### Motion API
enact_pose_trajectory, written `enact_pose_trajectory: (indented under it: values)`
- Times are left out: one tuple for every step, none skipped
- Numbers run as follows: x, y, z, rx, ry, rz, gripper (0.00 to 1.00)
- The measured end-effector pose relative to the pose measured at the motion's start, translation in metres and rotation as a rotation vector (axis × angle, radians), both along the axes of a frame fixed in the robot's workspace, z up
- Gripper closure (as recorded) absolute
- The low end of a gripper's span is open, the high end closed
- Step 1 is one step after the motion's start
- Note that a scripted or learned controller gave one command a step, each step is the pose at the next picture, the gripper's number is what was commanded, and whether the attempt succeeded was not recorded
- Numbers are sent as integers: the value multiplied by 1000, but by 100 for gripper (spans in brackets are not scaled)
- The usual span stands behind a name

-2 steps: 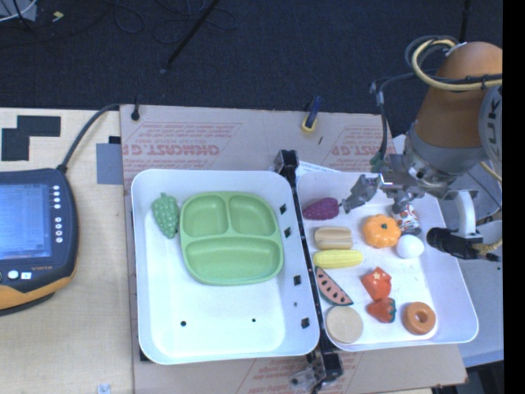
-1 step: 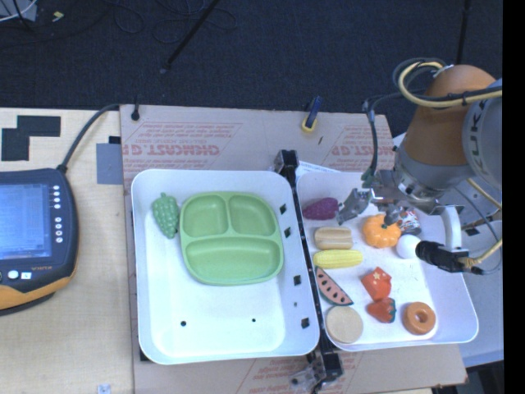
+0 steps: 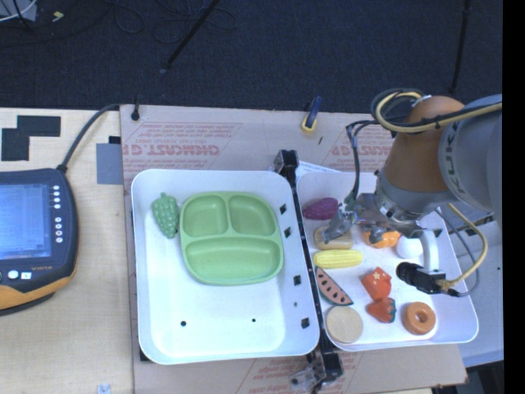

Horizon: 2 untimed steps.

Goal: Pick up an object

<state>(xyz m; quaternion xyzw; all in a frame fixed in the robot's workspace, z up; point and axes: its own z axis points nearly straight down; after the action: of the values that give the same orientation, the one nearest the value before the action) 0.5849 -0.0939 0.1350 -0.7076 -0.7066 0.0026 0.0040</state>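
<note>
Nearest to us, at the front edge of the right bin (image 3: pixel 453 322), lies a flat, round, matt beige disc (image 3: pixel 344 324), and next to it a glossy brown ring doughnut (image 3: pixel 420 318). Just behind them we see two lumpy red pieces (image 3: pixel 378 283), one ahead of the other, and a watermelon wedge (image 3: pixel 332 286) with a green rind and dark seeds. Next comes a smooth yellow corn cob (image 3: pixel 337 258) lying crosswise. All of them look like moulded plastic toys.

Just past the corn is a small tan block (image 3: pixel 335 240), the object nearest the claw. The metal gripper (image 3: pixel 339 222) is low over it and seems to touch its top. We cannot tell how far the claw is open, nor whether it has hold of anything. To its right sit a small orange piece (image 3: pixel 384 238) and a white rounded one (image 3: pixel 408 247). An oval purple aubergine (image 3: pixel 321 208) lies behind the gripper, near the wall between the bins.

The left bin (image 3: pixel 213 331), shallow and white, holds a pale green plate (image 3: pixel 230 238) with rounded corners and three compartments, with a knobbly bunch of green grapes (image 3: pixel 165 214) touching its left edge.

The grey arm (image 3: pixel 472 150), with its orange band, rises on the right. A screen pendant (image 3: pixel 29 236) with a yellow rim lies on the bench to the left. Farther back we see printed cardboard (image 3: pixel 213 142) under the bins, a blue and yellow clamp (image 3: pixel 311 115), then dark carpet with loose cables (image 3: pixel 139 11).
</note>
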Motion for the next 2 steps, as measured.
enact_pose_trajectory:
  values:
    - [-1,1,-51,0,-2,-1,0]
    - [-1,0,-38,-1,-3,-5,100]
